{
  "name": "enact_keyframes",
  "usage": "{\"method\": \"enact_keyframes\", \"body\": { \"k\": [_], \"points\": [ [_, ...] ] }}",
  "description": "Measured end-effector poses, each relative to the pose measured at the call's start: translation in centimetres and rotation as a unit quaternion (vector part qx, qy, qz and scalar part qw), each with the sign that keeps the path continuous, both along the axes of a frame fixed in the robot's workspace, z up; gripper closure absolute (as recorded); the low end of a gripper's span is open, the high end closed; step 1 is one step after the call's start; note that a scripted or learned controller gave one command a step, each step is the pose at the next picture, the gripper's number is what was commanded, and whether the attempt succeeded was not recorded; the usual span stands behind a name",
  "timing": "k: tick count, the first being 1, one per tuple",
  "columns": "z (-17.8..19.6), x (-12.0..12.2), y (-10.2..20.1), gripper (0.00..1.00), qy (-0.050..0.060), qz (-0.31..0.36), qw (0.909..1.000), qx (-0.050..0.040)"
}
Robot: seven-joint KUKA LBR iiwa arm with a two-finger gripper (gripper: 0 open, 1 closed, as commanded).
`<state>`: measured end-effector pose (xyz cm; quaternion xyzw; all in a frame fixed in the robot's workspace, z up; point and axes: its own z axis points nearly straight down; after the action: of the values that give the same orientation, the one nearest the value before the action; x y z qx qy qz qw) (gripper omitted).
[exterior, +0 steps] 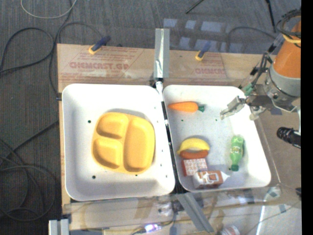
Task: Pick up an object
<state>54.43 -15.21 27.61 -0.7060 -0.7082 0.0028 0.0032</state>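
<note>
Grey carpet with black cables (29,38) surrounds a brown bench (112,65), and two shallow white bins stand side by side on it. From the right side comes the arm (288,58), grey with an orange band, and it ends over the upper right corner of the right bin (259,153). Its gripper (240,105) points to the left, a little above the bin floor, and I see one thin finger (231,108) reaching out over the white surface. Whether the two fingers are apart or together, I cannot tell, because the picture is too small there. Nothing is visible between them.

Closest to the gripper lies a green bottle (236,152), near the right wall of this bin, well below the fingers. More to the left, an orange carrot (184,106) lies along the upper edge, close to the middle divider. Lower, a yellow banana (193,145) rests just above a red box (195,166), and beside that box is a small carton (209,178) at the bottom wall.

Inside the left bin (73,180) sits a yellow tray (124,142) with several compartments, far from the gripper.
</note>
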Motion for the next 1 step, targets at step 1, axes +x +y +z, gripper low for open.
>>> {"method": "enact_keyframes", "body": {
  "k": [1],
  "points": [
    [-9.81,3.08,3.86,0.00,-0.001,0.087,0.9962,0.0012]
  ]
}}
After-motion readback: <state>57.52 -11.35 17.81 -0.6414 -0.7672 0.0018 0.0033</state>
